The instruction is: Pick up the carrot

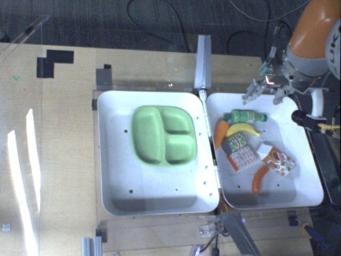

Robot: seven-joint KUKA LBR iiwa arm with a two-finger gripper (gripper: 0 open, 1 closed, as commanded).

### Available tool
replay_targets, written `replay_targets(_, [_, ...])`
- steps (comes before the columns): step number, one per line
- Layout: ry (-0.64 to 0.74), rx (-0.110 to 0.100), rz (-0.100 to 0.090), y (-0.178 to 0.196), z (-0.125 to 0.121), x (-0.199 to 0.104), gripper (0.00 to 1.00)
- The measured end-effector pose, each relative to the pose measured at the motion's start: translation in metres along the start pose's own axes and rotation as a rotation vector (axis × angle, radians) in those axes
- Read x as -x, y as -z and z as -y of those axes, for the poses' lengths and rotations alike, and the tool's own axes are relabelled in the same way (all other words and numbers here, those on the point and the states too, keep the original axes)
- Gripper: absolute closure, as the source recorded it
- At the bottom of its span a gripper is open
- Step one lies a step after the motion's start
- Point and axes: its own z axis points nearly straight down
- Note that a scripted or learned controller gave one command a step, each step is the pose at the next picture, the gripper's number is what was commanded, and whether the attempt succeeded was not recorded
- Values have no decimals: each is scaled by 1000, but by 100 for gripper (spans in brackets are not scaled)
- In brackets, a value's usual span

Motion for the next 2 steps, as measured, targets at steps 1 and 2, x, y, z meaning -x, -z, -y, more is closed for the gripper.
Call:
replay_targets(1, [49, 18, 3, -135, 13, -16, 0])
replay_targets(2, [95, -19, -7, -159, -6, 14, 0])
